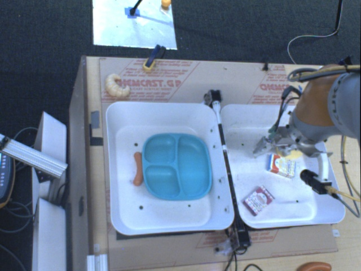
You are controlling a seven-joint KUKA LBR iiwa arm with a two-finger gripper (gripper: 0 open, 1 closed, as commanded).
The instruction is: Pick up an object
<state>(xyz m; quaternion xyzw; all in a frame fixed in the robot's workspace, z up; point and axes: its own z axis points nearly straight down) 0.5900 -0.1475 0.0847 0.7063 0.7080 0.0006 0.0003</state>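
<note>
Bench carries 2 shallow white bins side by side: left bin and right bin, meeting along a dark central divider. The left bin holds a blue 4-compartment plate near its middle, with an orange sausage-shaped piece lying just off the plate at its 9 o'clock, lengthwise along the rim, touching or nearly so. The right bin holds a red-and-white packet toward 6 o'clock and a flat red, white and yellow packet near the centre. The arm reaches in from 3 o'clock, and the gripper sits low over the right bin, just at 11 o'clock of the flat packet; whether its jaws are apart or together cannot be told, since the wrist body and cabling cover them, and contact with the packet is unclear. A black-tipped part juts out at 4 o'clock of that packet. Outside the bins, at 11 o'clock on the cardboard, lie a cream ridged curl and a yellow-and-blue tool.
</note>
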